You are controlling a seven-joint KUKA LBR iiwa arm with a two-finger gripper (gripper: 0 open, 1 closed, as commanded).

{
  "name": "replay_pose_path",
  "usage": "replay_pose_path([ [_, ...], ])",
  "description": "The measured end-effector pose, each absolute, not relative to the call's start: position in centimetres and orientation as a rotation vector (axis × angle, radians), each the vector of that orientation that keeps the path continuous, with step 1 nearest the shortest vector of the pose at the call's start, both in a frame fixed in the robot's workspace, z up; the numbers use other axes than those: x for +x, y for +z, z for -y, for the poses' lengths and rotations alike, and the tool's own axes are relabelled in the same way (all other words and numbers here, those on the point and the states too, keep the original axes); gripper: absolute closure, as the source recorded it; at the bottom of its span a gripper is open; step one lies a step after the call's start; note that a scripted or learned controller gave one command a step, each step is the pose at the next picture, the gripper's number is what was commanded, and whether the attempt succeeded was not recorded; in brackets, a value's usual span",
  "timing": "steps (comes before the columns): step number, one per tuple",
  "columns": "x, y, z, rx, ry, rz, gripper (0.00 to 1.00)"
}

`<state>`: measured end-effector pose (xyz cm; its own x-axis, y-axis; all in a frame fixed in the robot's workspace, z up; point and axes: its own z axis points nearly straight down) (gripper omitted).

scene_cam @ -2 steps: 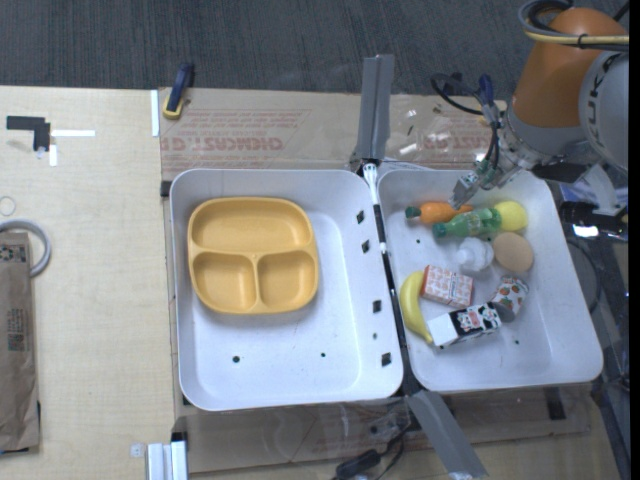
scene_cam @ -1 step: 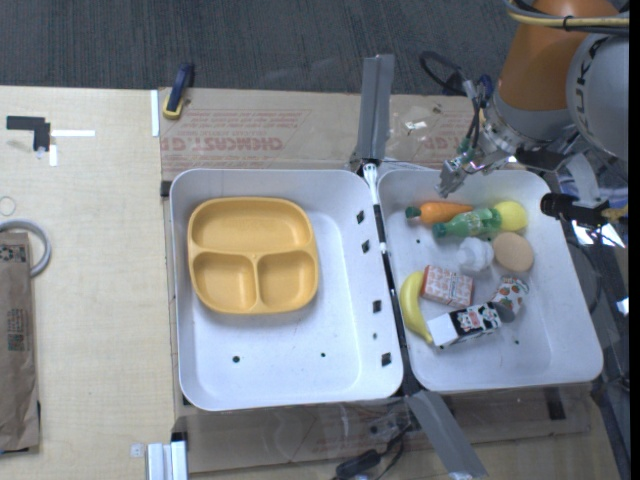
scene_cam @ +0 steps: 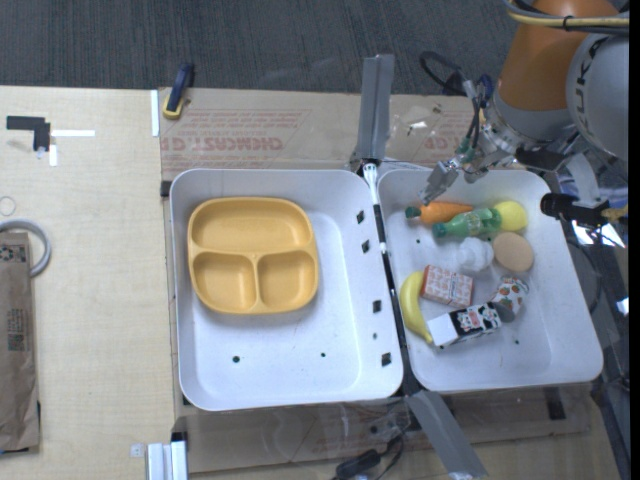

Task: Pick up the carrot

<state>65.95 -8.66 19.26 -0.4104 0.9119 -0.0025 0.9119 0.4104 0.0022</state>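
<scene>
The carrot (scene_cam: 447,211) lies orange and slim in the right bin (scene_cam: 560,368), near its back left corner, with its tip pointing left. A green bottle (scene_cam: 468,224) rests against its front side. My gripper (scene_cam: 452,170) hangs just above and behind the carrot, fingers pointing down-left toward it. The fingers look slightly apart with nothing between them. The carrot is not held.
The right bin also holds a lemon (scene_cam: 511,214), an egg (scene_cam: 514,252), a banana (scene_cam: 413,306), a small snack box (scene_cam: 447,286) and a milk carton (scene_cam: 468,323). A yellow divided plate (scene_cam: 254,255) sits in the left bin (scene_cam: 290,378). A metal divider (scene_cam: 375,103) stands behind the bins.
</scene>
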Motion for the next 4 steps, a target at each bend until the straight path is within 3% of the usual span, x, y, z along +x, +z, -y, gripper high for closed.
replay_pose_path([
  [1, 66.2, 9.8, 12.5, 1.664, 0.003, -2.650, 0.00],
  [2, 66.0, 18.1, 15.9, 1.637, 0.000, -2.676, 0.00],
  [3, 65.9, 15.7, 13.1, 1.671, 0.000, -2.659, 0.00],
  [4, 66.2, 10.0, 16.7, 1.597, 0.007, -2.697, 0.00],
])
